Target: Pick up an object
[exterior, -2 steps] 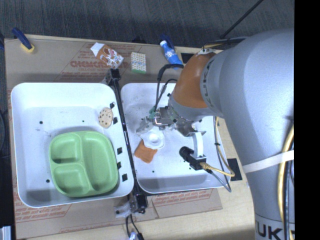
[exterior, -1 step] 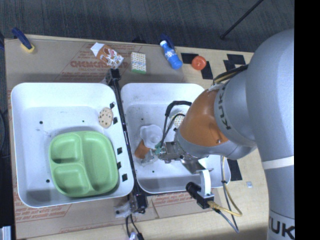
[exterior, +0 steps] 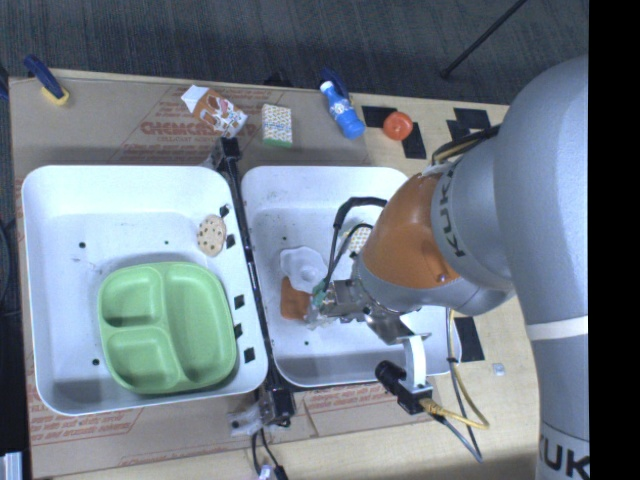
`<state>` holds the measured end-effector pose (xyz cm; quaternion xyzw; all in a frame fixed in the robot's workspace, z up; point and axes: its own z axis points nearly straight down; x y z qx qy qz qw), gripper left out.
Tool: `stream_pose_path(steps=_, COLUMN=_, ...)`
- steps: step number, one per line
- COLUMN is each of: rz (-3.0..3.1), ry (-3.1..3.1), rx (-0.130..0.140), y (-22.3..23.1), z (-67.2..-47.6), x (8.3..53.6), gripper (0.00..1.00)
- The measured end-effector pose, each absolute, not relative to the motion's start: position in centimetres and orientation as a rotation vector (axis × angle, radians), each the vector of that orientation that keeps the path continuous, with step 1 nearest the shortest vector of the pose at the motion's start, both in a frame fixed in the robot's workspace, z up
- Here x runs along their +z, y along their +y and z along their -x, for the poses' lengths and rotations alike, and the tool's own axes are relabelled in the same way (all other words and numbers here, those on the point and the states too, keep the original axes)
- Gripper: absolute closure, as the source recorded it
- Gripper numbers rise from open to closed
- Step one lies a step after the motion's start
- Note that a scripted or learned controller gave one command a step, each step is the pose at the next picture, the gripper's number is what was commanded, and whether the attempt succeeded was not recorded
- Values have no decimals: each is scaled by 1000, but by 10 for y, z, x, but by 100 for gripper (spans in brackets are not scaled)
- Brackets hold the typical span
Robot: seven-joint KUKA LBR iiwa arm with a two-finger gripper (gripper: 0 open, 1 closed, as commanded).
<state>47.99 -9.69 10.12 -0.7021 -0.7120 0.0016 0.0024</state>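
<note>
Trouble was likeliest around the orange-brown object (exterior: 292, 301), which lay on the floor of the right bin (exterior: 300, 183), toward its left wall, touching a crumpled clear plastic piece (exterior: 302, 265) just above it. You had the claw (exterior: 322, 311) down right beside that object, on its right, but whether it was wide, narrow or holding anything I could not tell; the wrist hid too much. If you had closed there, I judged you could have caught the plastic along with the object, or the plastic alone, since the two overlapped. A pinch on the object's edge might also have let it slip out. The bin's left wall stood near, so a sideways nudge could have jammed the object against it. In the left bin (exterior: 40, 268) sat a green divided tray (exterior: 165, 328) and a cookie (exterior: 210, 235), well apart from your work.
</note>
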Motion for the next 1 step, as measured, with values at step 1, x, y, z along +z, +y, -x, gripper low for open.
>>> stream_pose_path(steps=1, rz=2220, ry=-2227, rx=-1, y=-153, z=-496, x=220, gripper=100)
